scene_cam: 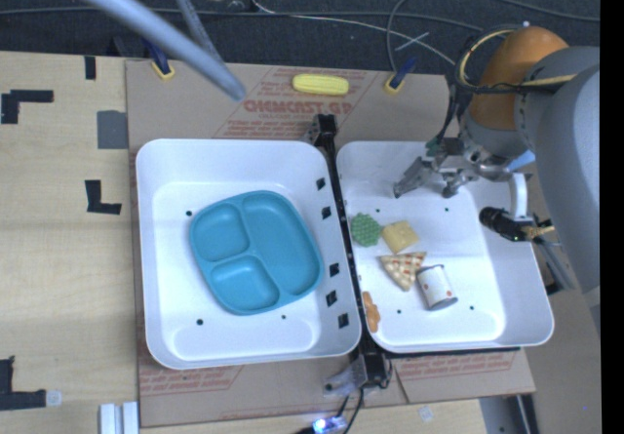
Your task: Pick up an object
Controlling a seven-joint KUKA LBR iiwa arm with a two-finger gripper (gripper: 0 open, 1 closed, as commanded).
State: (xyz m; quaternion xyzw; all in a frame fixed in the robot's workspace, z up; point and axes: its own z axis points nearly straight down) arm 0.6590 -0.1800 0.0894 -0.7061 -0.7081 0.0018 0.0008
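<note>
The right bin holds a green round piece, a pale yellow block, a toy pizza slice and a small grey can lying on its side. A small orange piece lies by the bin's left wall. My gripper hangs over the far part of this bin, above and behind the yellow block. It is open, its fingers are spread, and nothing is between them.
The left bin holds a blue divided plate. A yellow toy lies on the cardboard behind the bins. The black divider runs between the two bins.
</note>
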